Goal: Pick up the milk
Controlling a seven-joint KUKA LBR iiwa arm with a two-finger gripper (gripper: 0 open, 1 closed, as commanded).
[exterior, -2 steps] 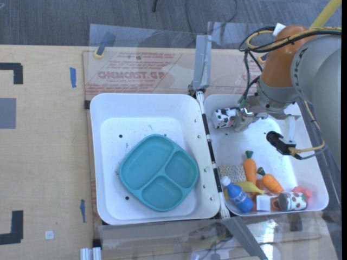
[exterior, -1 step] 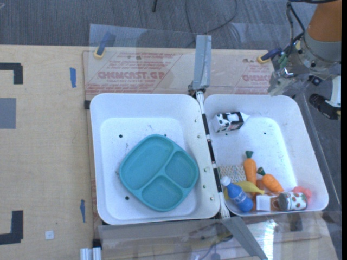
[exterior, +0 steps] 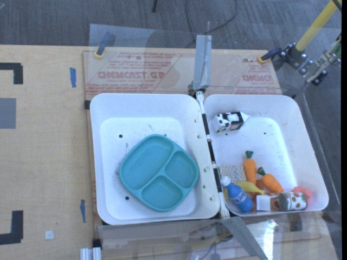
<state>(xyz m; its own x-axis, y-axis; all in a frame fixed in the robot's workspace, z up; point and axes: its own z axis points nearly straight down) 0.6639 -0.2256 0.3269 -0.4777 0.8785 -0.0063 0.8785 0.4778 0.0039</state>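
Milk (exterior: 228,121): small black-and-white cow-patterned carton, lying on its side in the right bin (exterior: 287,112), near that bin's far-left corner.
Long axis: roughly left to right, slightly tilted; the peaked end seems to point right, hard to make out.
Tool: cannot tell whether its fingers are apart or together.
Near edge of right bin: blue bottle (exterior: 237,194), two carrots (exterior: 250,169), banana, partly overlapping.
Left bin (exterior: 108,112): teal divided tray (exterior: 158,172).

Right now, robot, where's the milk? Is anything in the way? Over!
Milk carton lying on its side, far end of right bin. Nothing touching it. Carrots and blue bottle piled at near end, apart from it.
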